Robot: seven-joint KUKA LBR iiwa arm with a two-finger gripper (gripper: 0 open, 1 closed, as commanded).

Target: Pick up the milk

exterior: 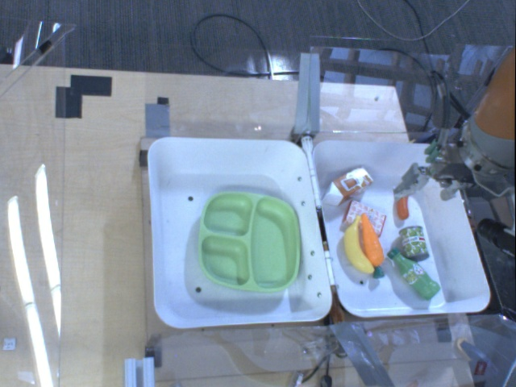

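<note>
- Bench of pale wood takes up the left side, bare but for some dark square markers near its far edge.
- Left bin — shallow and white — holds a light green divided tray with three compartments, lying flat near the bin's middle.
- A grey divider strip runs back from the seam where the two bins meet.
- Right bin sits just beside the left one, and all the small items lie in it.
- Milk, a small carton in white and orange-brown, lies tilted in the far left part of the right bin, close to the seam; nothing touches it but the bin floor.
- Just in front of it lies a flat red-and-white patterned packet.
- A yellow banana and an orange carrot lie side by side, touching, the carrot partly over the packet.
- A green bottle lies on its side near the front, and a small green can is just behind it.
- A small orange-red piece lies under the gripper's tip.
- Gripper hangs over the far right part of the right bin, well apart from the milk — its fingers stand spread, with nothing between them.
- The arm's orange band shows at the right edge.
</note>
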